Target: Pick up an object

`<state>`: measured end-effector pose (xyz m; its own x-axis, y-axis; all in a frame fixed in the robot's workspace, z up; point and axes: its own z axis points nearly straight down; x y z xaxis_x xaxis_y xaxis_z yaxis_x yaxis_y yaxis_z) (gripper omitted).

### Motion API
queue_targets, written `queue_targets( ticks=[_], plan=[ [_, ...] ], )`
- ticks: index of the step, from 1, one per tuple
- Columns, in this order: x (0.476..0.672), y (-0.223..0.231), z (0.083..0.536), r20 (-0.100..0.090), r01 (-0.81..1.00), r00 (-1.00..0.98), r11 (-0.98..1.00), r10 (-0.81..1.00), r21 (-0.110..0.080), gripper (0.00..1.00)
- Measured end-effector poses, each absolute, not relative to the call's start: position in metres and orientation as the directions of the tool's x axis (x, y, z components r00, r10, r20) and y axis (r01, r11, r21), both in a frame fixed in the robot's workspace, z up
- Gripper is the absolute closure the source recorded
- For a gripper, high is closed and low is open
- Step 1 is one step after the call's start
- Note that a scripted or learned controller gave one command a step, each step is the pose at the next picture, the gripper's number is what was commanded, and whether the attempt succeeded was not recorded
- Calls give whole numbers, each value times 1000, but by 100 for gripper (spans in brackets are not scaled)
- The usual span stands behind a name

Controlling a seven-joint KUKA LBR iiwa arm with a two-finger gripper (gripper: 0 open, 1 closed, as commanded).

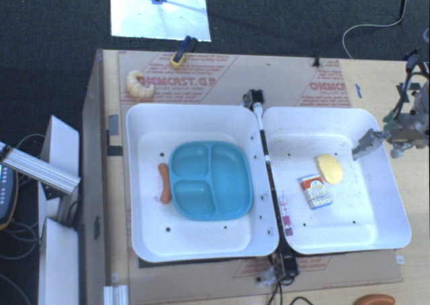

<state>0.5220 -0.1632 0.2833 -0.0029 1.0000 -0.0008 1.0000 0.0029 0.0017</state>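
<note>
Camera view from above, looking down at a slant on a bench topped with brown printed cardboard (201, 78), which carries two shallow white bins side by side. Left bin (144, 230) holds a blue plate with three compartments (210, 180), lying flat near the bin's middle, and a small orange sausage-shaped toy (164, 183) lying lengthwise just beside the plate's left edge. Right bin (376, 226) holds a pale yellow oval object (329, 168) near its centre and, just below and to the left of it, a small red-and-white box (315, 191) lying flat and slightly turned; the two are near each other, and whether they touch cannot be told. At the picture's right edge, over the upper right rim of the right bin, the gripper (379, 142) reaches in from the grey arm; one grey finger (366, 142) points toward the yellow object and stands apart from it. Whether the gripper is parted or closed cannot be told, and nothing is seen between its tips. On the cardboard behind the left bin lie a cream-coloured ridged curl (140, 84) and a yellow-and-blue tool (181, 52).
</note>
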Motion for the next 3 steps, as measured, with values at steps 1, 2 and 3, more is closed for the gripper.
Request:
queue_targets(
  ticks=[1, 2, 3],
  plan=[
    [529, -94, 133, 1, 1000, -2, 2, 1000, -2, 0],
    [560, -101, 85, 0, 1000, -2, 2, 1000, 1, 0],
    [561, -101, 95, -1, 1000, -3, 3, 1000, 4, 100]
  ],
)
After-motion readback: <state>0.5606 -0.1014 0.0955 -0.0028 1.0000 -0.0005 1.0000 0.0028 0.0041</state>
